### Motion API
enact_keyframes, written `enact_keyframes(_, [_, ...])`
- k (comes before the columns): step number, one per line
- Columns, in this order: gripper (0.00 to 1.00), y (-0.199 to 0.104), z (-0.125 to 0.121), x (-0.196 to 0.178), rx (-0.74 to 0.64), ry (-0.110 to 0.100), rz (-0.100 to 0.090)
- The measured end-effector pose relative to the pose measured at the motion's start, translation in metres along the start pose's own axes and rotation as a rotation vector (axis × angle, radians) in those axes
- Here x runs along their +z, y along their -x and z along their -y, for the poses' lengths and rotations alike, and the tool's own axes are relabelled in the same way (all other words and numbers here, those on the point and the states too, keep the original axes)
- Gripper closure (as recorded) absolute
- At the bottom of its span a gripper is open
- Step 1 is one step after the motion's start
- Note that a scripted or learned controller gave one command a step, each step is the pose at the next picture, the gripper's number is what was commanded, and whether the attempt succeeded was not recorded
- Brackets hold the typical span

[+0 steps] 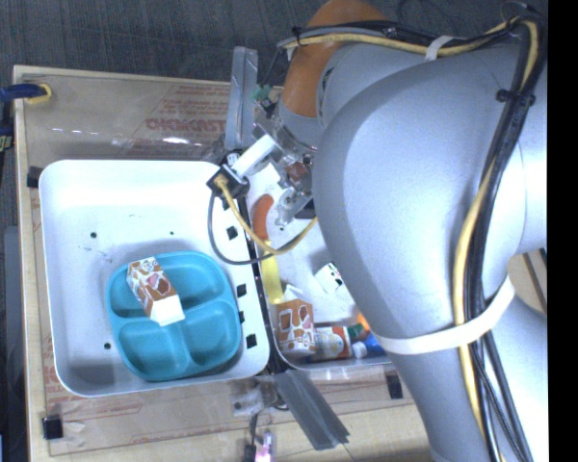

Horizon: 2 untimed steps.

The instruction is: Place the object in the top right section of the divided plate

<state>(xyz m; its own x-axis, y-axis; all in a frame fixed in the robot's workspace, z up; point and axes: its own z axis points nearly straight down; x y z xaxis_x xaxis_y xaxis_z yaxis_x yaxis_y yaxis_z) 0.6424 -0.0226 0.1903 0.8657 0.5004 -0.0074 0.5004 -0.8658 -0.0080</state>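
A blue divided plate (188, 340) lies in the left white bin (77, 219), toward its near side. A small brown-and-white patterned carton (152, 290) rests on the plate's upper left part, its white end reaching the middle divider. My gripper (281, 192) hangs over the far left corner of the right bin (313, 258), just past the wall between the two bins. An orange object (260, 216) sits right beside the gripper; I cannot make out whether it is held. The grey arm hides most of the right bin.
In the right bin lie a second patterned carton (295, 324), a white item (330, 277) and some orange and blue pieces (354, 338) at the near edge. A blue clamp (21, 92) grips the bench's far left corner.
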Motion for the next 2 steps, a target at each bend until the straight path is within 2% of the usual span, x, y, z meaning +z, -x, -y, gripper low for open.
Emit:
enact_keyframes(1, [0.00,0.019,0.030,-0.102,0.316,0.006,-0.005])
enact_keyframes(2, [0.00,-0.026,0.052,-0.047,0.200,0.005,-0.001])
